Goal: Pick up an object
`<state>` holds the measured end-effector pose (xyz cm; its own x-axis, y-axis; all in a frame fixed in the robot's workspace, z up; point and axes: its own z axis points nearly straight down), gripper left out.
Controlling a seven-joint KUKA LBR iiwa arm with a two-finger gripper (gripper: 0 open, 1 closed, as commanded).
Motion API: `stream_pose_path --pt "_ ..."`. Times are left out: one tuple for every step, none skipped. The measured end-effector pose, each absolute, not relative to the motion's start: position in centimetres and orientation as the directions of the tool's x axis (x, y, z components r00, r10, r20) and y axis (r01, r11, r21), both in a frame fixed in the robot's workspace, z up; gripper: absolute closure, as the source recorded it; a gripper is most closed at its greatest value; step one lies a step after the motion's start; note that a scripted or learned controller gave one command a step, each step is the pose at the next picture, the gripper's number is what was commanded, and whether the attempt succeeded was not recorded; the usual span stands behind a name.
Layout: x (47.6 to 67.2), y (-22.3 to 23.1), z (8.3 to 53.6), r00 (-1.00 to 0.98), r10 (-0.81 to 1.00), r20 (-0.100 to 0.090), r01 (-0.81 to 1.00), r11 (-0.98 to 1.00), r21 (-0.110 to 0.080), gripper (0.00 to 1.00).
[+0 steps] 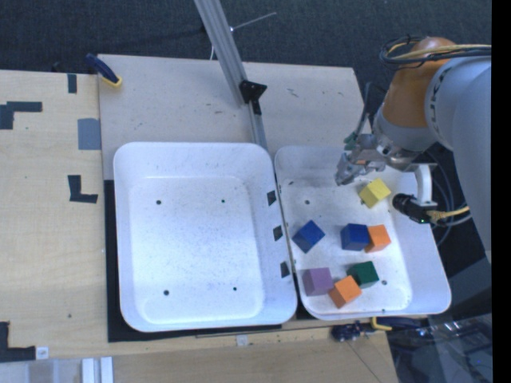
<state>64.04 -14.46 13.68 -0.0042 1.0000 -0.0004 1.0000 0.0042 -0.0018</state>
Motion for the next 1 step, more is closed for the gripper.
stream_pose_path --pt "64.05 -15.41 19.04 -0.002 1.000 -0.001 1.000 0.002 0.004 1.00"
